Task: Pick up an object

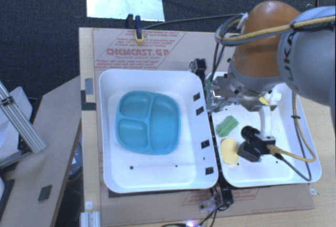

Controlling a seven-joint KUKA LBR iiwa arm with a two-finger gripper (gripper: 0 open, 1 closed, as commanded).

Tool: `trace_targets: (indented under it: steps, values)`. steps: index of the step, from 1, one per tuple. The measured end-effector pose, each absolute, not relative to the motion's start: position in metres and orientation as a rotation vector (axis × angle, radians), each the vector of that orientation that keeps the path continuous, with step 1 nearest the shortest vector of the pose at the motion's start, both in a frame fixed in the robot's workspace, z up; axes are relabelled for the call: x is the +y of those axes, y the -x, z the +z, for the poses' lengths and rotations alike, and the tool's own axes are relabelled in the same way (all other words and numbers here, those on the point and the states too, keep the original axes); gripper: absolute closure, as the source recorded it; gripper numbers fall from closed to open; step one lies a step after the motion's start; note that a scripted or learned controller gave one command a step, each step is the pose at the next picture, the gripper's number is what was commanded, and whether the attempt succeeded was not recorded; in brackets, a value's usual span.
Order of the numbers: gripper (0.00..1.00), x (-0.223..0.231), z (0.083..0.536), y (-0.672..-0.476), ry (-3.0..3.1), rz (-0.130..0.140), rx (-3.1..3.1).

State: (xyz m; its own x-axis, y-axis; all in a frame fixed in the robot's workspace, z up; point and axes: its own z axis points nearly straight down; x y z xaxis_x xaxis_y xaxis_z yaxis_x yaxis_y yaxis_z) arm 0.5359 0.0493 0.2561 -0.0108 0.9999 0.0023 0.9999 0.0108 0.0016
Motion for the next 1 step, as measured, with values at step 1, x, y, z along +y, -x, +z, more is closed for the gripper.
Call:
trace_targets:
  steps: [1]
  values:
    - [1.0, 0.0952, 0.2482, -0.5324, 2.212, -0.002, -2.23]
